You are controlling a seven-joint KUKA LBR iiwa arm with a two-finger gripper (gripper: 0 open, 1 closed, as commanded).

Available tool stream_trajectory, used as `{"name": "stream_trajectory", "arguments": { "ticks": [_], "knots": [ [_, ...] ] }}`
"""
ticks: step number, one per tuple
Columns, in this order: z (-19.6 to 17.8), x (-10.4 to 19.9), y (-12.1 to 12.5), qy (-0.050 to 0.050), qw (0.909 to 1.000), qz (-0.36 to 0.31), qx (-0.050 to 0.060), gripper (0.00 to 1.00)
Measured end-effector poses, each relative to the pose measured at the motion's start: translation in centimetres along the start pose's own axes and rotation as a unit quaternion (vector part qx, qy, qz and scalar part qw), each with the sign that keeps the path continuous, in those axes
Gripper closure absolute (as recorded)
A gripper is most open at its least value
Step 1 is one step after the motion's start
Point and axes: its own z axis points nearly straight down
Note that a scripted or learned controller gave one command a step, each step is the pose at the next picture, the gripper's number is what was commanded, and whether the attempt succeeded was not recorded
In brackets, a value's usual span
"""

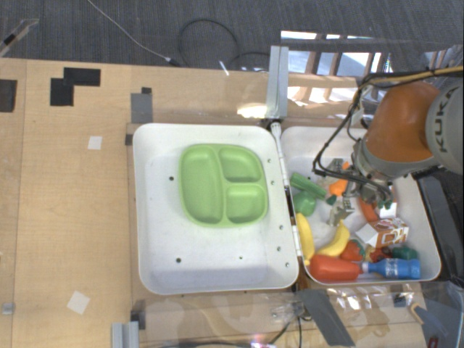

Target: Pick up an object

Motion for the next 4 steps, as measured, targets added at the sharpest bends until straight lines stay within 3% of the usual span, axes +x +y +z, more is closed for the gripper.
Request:
{"name": "stream_trajectory", "arguments": {
  "ticks": [1, 2, 3, 4],
  "knots": [
    [0.1, -3.6, 2.0, -0.001, 0.9995, 0.033, 0.0, 0.0],
    [0.0, 0.3, -1.1, -0.001, 0.9985, -0.055, 0.001, 0.0],
    [0.0, -1.4, 1.1, -0.001, 0.9999, 0.014, 0.001, 0.0],
    [-1.4, -1.8, 1.3, -0.008, 0.9999, 0.011, 0.001, 1.0]
  ]
}}
